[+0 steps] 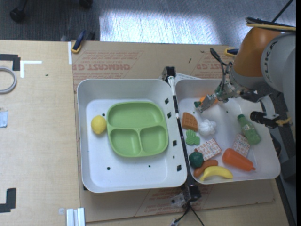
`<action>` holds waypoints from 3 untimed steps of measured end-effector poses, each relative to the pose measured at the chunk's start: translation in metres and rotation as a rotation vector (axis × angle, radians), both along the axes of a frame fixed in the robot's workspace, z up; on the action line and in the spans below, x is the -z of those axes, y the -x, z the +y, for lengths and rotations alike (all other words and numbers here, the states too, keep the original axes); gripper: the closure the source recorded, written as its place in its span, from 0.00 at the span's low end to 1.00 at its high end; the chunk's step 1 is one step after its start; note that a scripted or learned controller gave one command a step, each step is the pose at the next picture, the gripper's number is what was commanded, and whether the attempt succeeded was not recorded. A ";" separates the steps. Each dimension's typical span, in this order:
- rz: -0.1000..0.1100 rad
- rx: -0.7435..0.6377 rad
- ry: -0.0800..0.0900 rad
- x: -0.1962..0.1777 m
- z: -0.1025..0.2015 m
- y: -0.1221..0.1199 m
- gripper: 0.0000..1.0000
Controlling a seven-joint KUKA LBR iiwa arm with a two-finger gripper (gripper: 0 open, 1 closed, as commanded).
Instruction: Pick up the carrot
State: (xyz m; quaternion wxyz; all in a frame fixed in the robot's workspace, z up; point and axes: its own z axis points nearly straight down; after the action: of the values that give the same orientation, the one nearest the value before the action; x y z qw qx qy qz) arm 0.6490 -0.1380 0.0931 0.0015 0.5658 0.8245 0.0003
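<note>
Orange carrot [238,159] lay in the right bin [268,171], beside the banana [217,173]. Gripper [205,104] hovered well apart, near the bin's far-left corner; its state could not be told.

Counter [37,145]: pale wood surface, with a brown cardboard sheet [122,62] laid on it. Floor [155,13] beyond the far edge: grey carpet, with a bright patch of light. Black chair base with castors [51,1] at upper left.
</note>
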 end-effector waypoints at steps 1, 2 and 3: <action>0.016 -0.030 -0.002 0.003 0.035 -0.007 0.00; 0.001 0.230 0.000 -0.099 0.100 -0.010 0.00; 0.004 0.610 -0.001 -0.029 0.030 -0.010 0.00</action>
State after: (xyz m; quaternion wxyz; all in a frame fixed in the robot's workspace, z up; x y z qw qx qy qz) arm 0.6585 -0.1080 0.1225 -0.0004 0.7872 0.6167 -0.0009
